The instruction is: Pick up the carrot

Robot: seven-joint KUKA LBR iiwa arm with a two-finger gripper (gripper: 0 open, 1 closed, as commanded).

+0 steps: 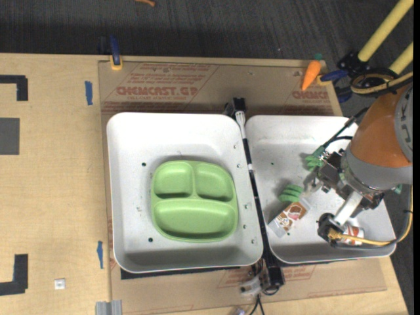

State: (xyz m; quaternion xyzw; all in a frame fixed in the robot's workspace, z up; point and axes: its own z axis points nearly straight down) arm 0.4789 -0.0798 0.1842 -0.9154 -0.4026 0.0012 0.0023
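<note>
Carrot (310, 75) is seen outside both bins, on the cardboard (197, 87) just past the far edge of the right bin (275, 136), toward its right end. Gripper (320, 173) is positioned over the right bin's right half, well apart from the carrot; whether it is apart or together cannot be told. A green piece (292, 192) and a packet (291, 216) are seen just left of it, and a green tray (193, 199) in the left bin (125, 176).

- We see bright, even overhead light on the desk (59, 176).
- The white bins (125, 176) glare slightly; we find the floor (230, 18) dim.
- Fine detail is soft.
</note>
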